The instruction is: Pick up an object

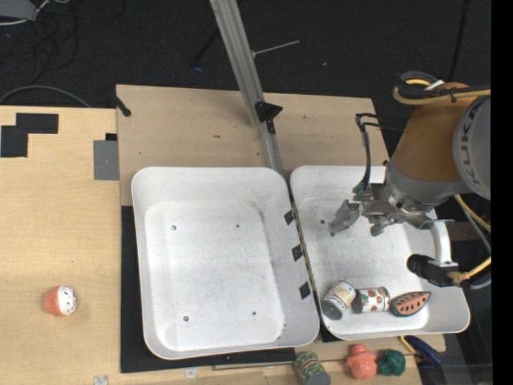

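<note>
Gripper (362,220) hovers over right bin (321,184), fingers (345,217) spread, nothing btwn them. We see can (340,298), cup (372,300) & melon slice (409,303) near bin's front edge.

— What lies under the bins?
— A pale wooden bench (200,127), with a lighter board (48,215) beside it on the left bearing black patches (28,131).
— And beyond?
— A dark floor (144,38) with loose cables (40,6). A metal rail (240,54) slants across it down onto the bench.
</note>
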Robot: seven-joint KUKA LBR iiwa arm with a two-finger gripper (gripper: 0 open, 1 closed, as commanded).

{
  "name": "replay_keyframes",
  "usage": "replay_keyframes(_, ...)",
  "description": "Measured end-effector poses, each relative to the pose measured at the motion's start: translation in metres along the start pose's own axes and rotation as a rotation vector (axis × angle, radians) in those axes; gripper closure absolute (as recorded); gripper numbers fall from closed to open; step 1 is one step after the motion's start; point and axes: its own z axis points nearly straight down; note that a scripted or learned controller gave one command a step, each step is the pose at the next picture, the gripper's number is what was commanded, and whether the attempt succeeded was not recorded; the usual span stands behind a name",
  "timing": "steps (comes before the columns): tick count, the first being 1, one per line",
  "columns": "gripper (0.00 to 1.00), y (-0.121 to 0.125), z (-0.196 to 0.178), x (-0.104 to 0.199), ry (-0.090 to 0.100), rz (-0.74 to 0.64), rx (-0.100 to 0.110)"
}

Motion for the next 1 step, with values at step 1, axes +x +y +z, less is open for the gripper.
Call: replay_keyframes(1,0.00,0.0030,0.0630,-0.0028,0.000,0.000,0.000)
